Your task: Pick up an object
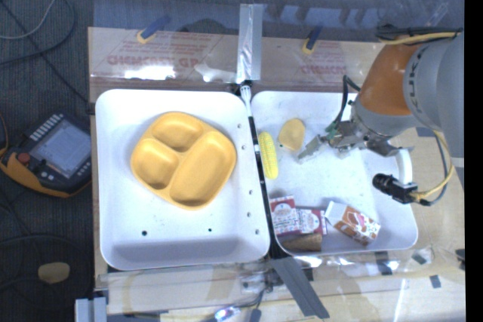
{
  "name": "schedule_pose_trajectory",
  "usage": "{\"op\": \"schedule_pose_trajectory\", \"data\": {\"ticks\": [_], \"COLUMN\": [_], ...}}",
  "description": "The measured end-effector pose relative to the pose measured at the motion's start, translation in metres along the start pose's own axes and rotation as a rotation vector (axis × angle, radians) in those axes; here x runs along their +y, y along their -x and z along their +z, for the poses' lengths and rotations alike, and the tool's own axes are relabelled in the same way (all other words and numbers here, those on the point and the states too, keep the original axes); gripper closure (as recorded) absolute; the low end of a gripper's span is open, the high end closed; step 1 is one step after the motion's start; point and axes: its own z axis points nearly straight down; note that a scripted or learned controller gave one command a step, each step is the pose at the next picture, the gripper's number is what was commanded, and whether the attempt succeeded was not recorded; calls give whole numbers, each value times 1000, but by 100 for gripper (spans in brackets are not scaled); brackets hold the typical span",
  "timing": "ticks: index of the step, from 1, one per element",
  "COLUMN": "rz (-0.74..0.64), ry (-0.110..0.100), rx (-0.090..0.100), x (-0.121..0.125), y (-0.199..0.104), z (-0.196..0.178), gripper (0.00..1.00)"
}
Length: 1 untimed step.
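Far off to the claw's left, on the floor past the table, sits a teach pendant [54, 154] with its grey screen and orange casing. Coming in closer, still well left of the claw, the left bin [113, 237] carries a yellow three-compartment plate [183, 158], lying flat near the bin's middle. Closer again, right along the dividing wall and inside the right bin [407, 226], there's a yellow corn cob [267, 154], lying lengthwise, a short way left of the claw. Just beside the claw's tip, to its upper left, a pale yellow rounded object [291, 133] rests on the bin floor, near but apart from the fingers. And here's the claw [308, 154] itself, low in the right bin, angled down toward the left, its fingers looking drawn close together at the tip with nothing between them. Below the claw, toward the near wall, a red and white packet [290, 220] lies flat, touching a brown item beneath it. Below and to the claw's right, a small orange and white carton [355, 224] lies tilted. Behind the claw, to its right, rises the arm [423, 87], orange band showing.
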Motion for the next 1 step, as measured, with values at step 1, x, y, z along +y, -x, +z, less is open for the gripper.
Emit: {"op": "schedule_pose_trajectory", "data": {"ticks": [1], "rz": [145], "ry": [9], "rx": [-4], "x": [79], "y": [-25], "z": [5], "gripper": [0]}}
